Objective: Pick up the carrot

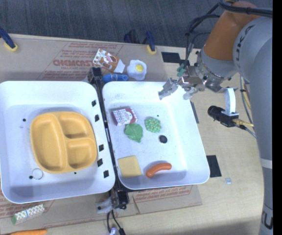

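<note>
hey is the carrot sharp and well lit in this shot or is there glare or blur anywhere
Camera view: the carrot is evenly lit and fairly sharp, with a faint shadow beneath; the right bin shows soft shading along its walls, no harsh glare; the gripper looks slightly soft at the bin's far rim.

White bins (4, 131); yellow tray (62, 141); orange carrot (158, 169); green peas (152, 125); green leaf (134, 131); red-and-white packet (124, 115); tan counter (229, 180)

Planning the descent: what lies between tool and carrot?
In the camera view, the green peas and a small dark piece lie between the tool and carrot.
</note>
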